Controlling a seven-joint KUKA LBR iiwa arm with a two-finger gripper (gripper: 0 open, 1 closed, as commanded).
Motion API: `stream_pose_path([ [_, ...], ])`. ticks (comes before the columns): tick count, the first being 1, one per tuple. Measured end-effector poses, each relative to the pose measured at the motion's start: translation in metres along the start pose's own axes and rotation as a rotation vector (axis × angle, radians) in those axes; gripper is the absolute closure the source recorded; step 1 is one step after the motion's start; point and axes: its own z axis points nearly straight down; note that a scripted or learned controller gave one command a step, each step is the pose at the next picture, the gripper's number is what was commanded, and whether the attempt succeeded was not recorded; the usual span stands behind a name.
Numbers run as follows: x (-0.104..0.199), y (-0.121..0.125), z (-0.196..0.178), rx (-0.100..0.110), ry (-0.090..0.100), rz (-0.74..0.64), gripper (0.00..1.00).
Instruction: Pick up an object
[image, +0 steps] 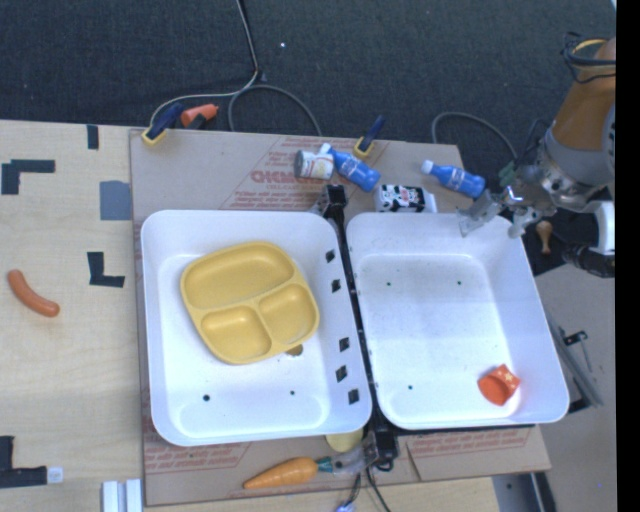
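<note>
**Arm waits at the far corner, orange piece sits in the right bin**

The gripper (497, 213) hangs over the far right corner of the right bin (440, 270), near its rim. Two grey fingers (474, 219) stick out with a gap between them, so they look open, and nothing is between them. The view is small and a bit blurry here, so how wide they are is hard to say. Behind them the arm (585, 105) goes up to the right with its orange band.

The orange piece (499, 384) lies in the near right corner of that bin, well apart from the gripper. It is small, bright orange-red and lumpy, with a paler patch on top. I cannot tell what it is.

The left bin (175, 400) holds a yellow plate (250, 300) with three sections.

Behind the bins, on the brown board, lie a blue bottle (455, 179), another blue and white bottle (340, 166) and a black and white box (405, 199). A carrot (283, 473) lies in front of the bins. A hot dog (33, 294) lies far off to the left on the wood.
</note>
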Motion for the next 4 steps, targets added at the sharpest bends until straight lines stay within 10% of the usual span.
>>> stream_pose_path([
  [2, 0.126, -0.078, 0.119, -0.004, -0.004, -0.004, 0.0],
  [4, 0.128, 0.016, 0.119, -0.002, -0.001, -0.002, 0.0],
])
